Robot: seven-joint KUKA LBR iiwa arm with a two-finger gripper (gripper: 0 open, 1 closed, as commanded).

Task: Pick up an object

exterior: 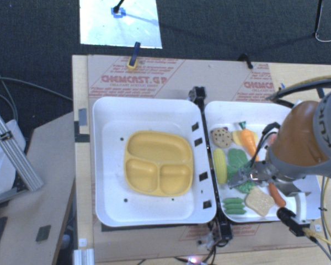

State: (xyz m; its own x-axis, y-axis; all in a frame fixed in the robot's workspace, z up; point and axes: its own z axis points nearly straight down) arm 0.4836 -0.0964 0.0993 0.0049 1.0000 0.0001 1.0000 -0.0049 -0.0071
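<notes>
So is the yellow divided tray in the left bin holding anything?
Empty: the yellow tray shows three bare compartments.

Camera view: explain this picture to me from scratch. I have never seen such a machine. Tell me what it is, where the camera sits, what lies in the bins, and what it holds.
The camera is fixed above a bench and looks down at a slant. The grey and orange shape at the right is a robot arm. Its gripper hangs low over the right bin; whether it holds anything cannot be told. That bin holds toy food: a cookie, a carrot, a corn cob, green leafy pieces, a pea pod and a slice of bread. The left bin holds a yellow divided tray.
</notes>
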